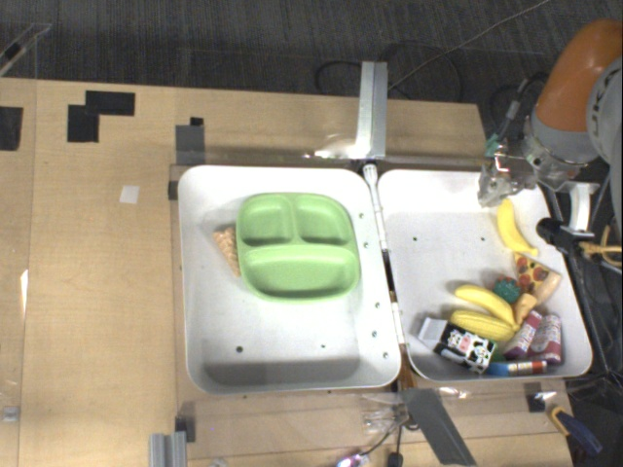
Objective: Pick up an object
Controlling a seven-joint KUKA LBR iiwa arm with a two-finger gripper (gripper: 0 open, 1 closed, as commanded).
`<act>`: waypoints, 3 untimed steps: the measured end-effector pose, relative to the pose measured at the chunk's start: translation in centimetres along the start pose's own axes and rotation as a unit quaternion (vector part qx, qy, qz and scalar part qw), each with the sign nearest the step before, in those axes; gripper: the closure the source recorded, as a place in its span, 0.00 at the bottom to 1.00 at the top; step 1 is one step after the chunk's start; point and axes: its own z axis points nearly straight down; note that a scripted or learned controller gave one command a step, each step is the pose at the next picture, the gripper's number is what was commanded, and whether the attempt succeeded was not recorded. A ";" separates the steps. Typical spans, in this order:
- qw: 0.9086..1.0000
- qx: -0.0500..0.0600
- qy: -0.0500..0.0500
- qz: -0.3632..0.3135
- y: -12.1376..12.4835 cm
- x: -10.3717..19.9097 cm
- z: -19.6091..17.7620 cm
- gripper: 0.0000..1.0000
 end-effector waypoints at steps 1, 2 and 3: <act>0.993 0.001 0.000 -0.117 -4.4 -0.9 4.9 1.00; 0.993 0.001 0.000 -0.117 -4.4 -0.9 4.9 0.00; 0.976 -0.002 0.000 -0.217 0.8 -4.0 8.4 0.00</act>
